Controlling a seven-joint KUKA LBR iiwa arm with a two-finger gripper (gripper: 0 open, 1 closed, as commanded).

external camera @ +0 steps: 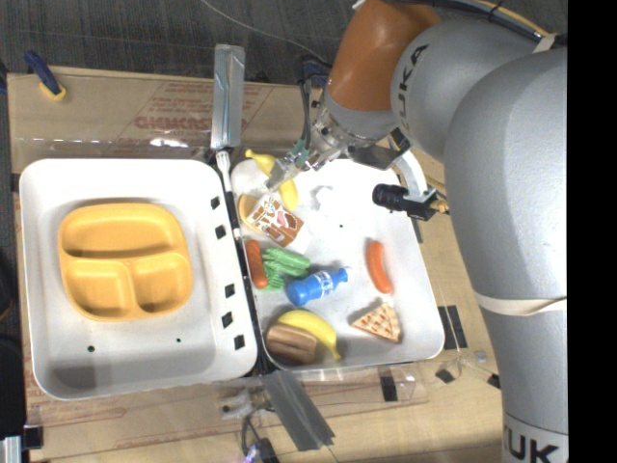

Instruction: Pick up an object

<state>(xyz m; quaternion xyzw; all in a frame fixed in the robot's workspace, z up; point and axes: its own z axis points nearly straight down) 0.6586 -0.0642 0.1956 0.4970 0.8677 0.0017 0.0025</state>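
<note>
One arm (482, 114) reads "KUKA"; whether its claw (289, 167) is spread is unclear.

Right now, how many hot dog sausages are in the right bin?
2. One sausage lies along the bin's left wall beside the green toy; the other sausage lies near the right wall. More may hide under the arm.

From my remote station, even overhead light bathes both bins; the left white bin (39, 258) glares brightest along its rim, with soft grey shade pooled in its near corner. The yellow tray (125, 258) inside it shows smooth highlights and gentle shadow in its wells. The arm (501, 162), right of that bin, looms soft-focused. Fine detail is slightly grainy throughout.
</note>
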